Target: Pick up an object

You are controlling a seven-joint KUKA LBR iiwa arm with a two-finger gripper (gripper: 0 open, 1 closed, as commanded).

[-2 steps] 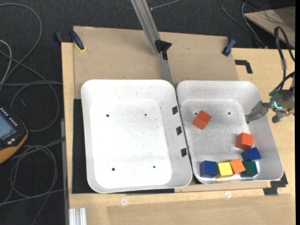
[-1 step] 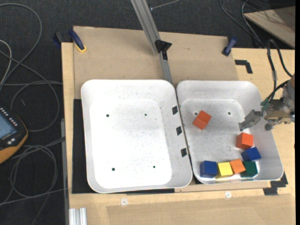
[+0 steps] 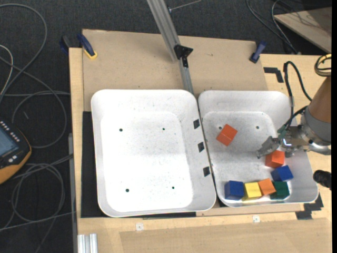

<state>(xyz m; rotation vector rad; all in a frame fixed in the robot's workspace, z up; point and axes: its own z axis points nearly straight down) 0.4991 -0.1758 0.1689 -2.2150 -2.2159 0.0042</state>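
Hovering in the right bin [image 3: 247,100], the gripper [image 3: 274,147] is sitting just at 11 o'clock of an orange block [image 3: 275,159]; finger state: cannot tell.

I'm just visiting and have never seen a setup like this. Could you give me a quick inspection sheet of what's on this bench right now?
Surface: wooden bench bearing a left bin and a right bin, both white and shallow.
Job's things: all in the right bin. Lone orange block near the middle; red-orange block under the gripper; blue block just below it; a row at the front wall of blue, yellow, orange and green blocks.
Clutter: blue clamps at the back corners.
Gripper: gripper low in the right bin, over the red-orange block; grasp cannot be judged.
Cables: black cables on the floor at left.
Surroundings: dark carpet, metal pole, handheld controller.
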